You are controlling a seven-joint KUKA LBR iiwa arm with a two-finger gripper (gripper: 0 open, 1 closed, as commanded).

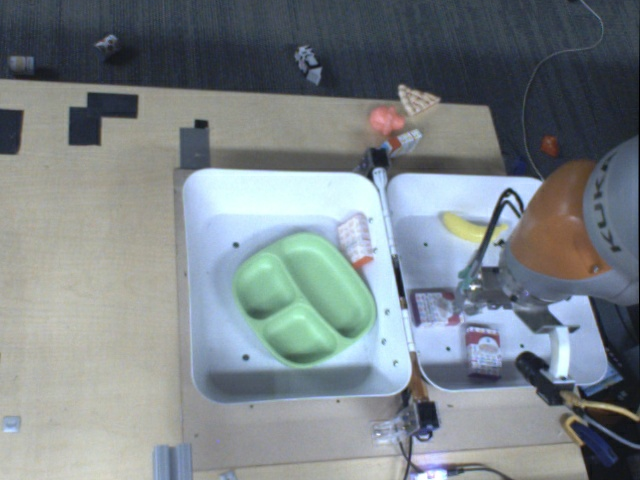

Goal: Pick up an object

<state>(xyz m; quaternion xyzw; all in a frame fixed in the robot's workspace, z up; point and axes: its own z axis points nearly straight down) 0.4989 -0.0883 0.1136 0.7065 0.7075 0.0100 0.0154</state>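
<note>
My gripper (pixel 470 293) reaches down into the right bin (pixel 425 203) from the right, under the orange band of the arm. It hovers over or touches a small red and white packet (pixel 432 307) lying flat on the bin floor. A second red and white packet (pixel 483 350) lies just below it near the bin's front wall. A yellow banana (pixel 468 228) rests at the back of the same bin, partly behind a black cable. In the left bin (pixel 205 268) sit a green divided plate (pixel 303 296) and a small white bottle with an orange cap (pixel 356 240).
On the bench behind the bins lie a pink lump (pixel 386 120), a triangular wafer-like piece (pixel 418 99) and a small tube (pixel 402 144). Black cables run along the ridge between the bins and at the front right corner.
</note>
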